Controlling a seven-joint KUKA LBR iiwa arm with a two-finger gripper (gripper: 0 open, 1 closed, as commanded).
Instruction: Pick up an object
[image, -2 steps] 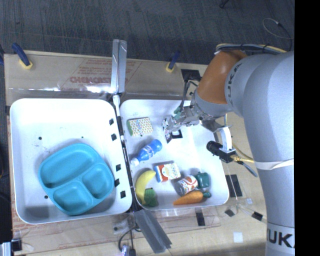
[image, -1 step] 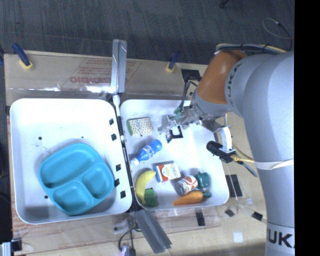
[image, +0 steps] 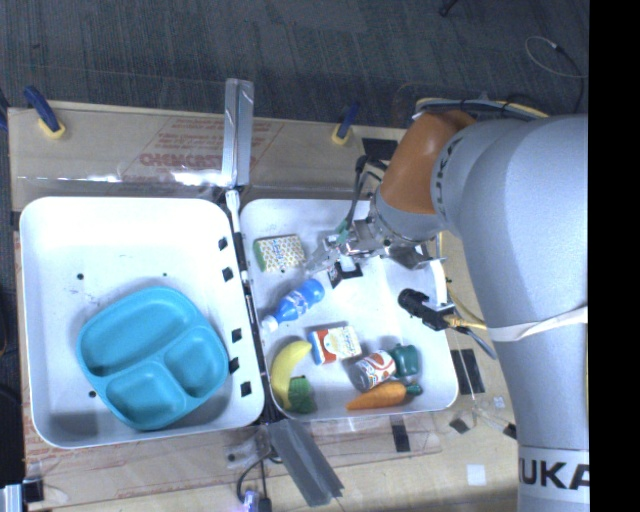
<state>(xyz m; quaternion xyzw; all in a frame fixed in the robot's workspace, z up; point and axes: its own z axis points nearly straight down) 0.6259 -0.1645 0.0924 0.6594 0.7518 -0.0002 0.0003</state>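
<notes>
Camera view: in the right bin (image: 262, 215), the blue bottle (image: 296, 303) lies slantwise, cap end low-left, just down-left of the tool (image: 343, 258), which hovers with nothing visibly held; whether it is clenched I cannot tell.

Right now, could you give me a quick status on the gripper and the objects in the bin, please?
Gripper low over right bin, near its back wall. Nothing seen held. Nearest: sponge, blue bottle. Blue tray alone in left bin.
</notes>
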